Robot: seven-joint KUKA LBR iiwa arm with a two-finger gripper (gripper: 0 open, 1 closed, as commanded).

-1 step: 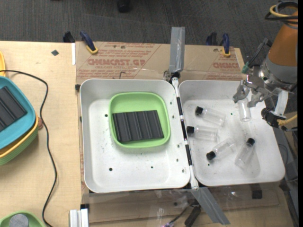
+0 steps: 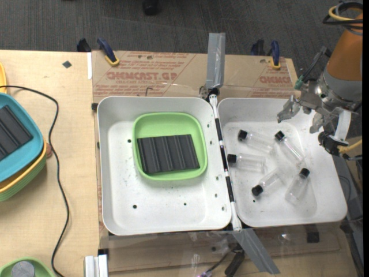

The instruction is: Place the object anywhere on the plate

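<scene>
A green plate (image 2: 170,149) lies in the left white bin (image 2: 115,178), with a dark ribbed mat (image 2: 167,153) on it. Several clear vials with black caps are scattered in the right bin (image 2: 328,206), among them one at the back (image 2: 288,144), one by the divider (image 2: 245,160) and one toward the front (image 2: 266,183). My gripper (image 2: 300,120) hangs over the right bin's back right corner, above and to the right of the vials. It is open, and nothing sits between its fingers.
Brown cardboard (image 2: 150,74) held by clamps lies behind the bins, and a grey tape strip (image 2: 215,62) runs along the divider. A stack of blue and green dishes (image 2: 20,149) and a black cable (image 2: 57,172) sit on the wooden bench to the left.
</scene>
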